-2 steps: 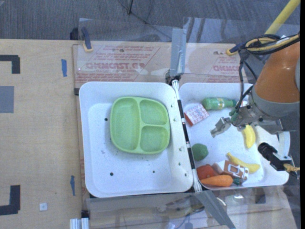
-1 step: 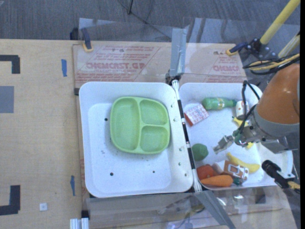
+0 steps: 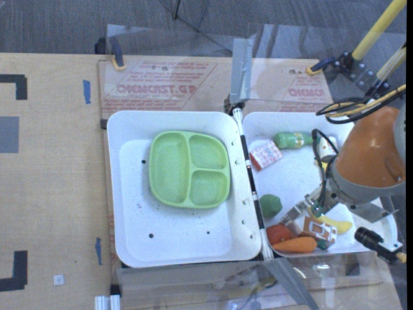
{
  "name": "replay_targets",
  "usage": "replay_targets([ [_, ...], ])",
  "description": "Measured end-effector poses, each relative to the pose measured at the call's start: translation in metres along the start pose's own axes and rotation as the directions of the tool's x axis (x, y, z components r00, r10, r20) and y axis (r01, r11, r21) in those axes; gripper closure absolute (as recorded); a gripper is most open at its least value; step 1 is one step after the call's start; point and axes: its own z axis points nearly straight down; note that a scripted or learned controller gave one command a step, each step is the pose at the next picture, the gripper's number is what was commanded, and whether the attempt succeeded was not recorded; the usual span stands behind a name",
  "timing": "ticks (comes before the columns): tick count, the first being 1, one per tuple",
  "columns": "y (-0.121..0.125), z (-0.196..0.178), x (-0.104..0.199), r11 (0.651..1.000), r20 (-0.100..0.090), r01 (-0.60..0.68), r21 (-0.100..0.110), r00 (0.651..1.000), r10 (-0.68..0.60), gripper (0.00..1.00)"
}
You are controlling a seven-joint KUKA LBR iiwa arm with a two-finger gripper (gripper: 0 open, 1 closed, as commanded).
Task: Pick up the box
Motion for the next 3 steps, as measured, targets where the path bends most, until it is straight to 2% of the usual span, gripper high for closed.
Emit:
replay_targets([
  [1,0.04,0.024,-0.019,1.0,-0.002,0.03,0.0,1.0,-0.03,0.0],
  [2,0.001,0.024,-0.031,0.995,0.0,0.096,-0.003,0.995,-0.096,0.0],
  [3,-0.004,0.023,-0.009,0.997,0.004,0.082,-0.004,0.997,-0.082,0.0],
])
